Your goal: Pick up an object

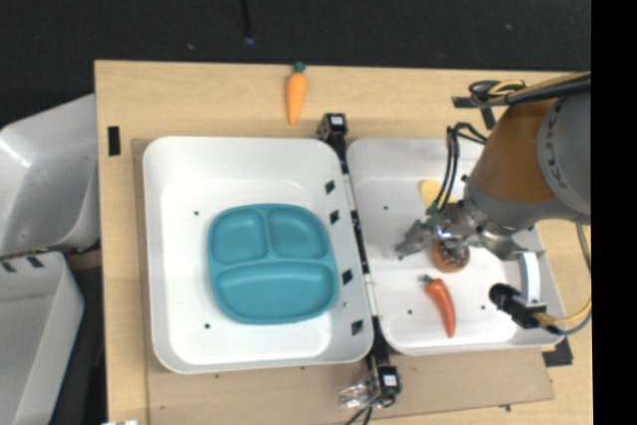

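Chili (441, 305), red with green stem, lies at the near side of the right bin (398, 333). Just beyond it the gripper (445, 244) hangs over a brown round object (450, 258); finger spread cannot be told. Past the gripper, a yellow piece (430, 191) sits partly hidden by the arm (518, 164). Left bin (169, 333) holds a teal divided plate (273, 264). Farthest, a carrot (296, 95) lies on the desk (199, 100) behind the bins.

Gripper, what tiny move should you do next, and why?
Probably lower a little and close. The gripper hangs in the right bin just above a brown thing, and nothing shows between its fingers. The red pepper lies apart, nearer the front.
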Controlling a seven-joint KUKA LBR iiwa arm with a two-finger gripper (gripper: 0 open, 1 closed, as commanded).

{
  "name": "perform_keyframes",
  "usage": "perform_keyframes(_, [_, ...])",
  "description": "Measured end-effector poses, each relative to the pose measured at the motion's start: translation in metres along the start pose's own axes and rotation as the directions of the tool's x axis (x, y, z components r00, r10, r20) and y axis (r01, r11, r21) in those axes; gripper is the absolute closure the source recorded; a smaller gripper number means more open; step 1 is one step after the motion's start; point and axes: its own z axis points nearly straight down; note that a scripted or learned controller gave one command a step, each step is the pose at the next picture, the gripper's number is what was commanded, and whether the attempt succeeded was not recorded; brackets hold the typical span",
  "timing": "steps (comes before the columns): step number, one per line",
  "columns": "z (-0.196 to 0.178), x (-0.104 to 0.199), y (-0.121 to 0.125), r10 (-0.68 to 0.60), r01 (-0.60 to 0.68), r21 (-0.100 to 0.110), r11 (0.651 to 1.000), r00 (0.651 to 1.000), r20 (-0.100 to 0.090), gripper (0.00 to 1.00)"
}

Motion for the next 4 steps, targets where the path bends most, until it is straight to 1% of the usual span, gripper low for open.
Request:
perform_keyframes(1, [0.008,-0.001,0.002,0.001,-0.001,-0.009,1.000,1.000,0.001,0.00])
perform_keyframes(2, [-0.005,-0.005,0.005,0.008,-0.008,-0.021,1.000,1.000,0.008,1.00])
perform_keyframes(3, [-0.063,0.001,0.000,-0.004,0.004,-0.011,1.000,1.000,0.001,1.00])
perform_keyframes(4, [-0.117,0.000,0.002,-0.004,0.004,-0.013,1.000,1.000,0.002,1.00])
